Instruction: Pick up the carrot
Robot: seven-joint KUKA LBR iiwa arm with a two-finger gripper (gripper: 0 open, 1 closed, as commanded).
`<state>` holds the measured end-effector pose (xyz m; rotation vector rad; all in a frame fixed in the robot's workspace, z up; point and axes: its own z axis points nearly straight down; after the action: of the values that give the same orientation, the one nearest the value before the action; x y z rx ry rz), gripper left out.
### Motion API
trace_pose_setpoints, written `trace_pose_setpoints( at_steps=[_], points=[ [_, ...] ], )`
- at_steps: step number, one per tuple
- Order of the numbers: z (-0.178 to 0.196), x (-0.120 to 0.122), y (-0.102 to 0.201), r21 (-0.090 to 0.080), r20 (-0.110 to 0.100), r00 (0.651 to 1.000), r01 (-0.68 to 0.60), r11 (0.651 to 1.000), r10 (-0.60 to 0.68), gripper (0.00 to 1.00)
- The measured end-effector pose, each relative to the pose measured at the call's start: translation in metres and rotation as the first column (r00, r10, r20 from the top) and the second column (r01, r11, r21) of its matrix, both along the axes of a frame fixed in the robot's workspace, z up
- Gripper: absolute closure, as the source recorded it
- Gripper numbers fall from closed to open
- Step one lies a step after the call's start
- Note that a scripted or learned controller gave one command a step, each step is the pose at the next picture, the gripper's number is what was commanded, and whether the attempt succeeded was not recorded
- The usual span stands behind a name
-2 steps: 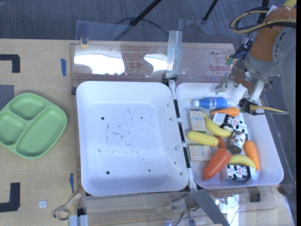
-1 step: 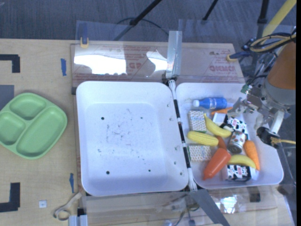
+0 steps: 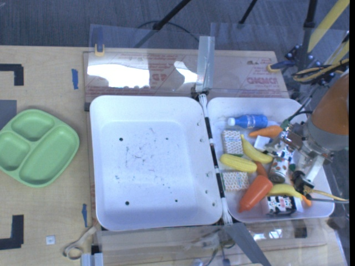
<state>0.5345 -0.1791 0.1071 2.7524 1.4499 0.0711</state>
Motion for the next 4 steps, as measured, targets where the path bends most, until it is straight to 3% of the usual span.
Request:
trace_pose_setpoints(
  at_steps=[1, 2, 3, 4],
  points=[
    [0.014, 0.001, -0.005, -0.008, 0.005, 1.000, 0.005, 1.000, -0.005, 1.00],
    [0.180, 0.097, -0.015, 0.004, -0.054, 0.991, -0.123, 0.992, 0.123, 1.00],
    [0.153, 0.133, 0.044, 0.004, -0.054, 0.998, -0.010, 1.000, 0.010, 1.00],
    [0.153, 0.133, 0.044, 0.004, -0.054, 0.998, -0.010, 1.000, 0.010, 0.00]
  ],
)
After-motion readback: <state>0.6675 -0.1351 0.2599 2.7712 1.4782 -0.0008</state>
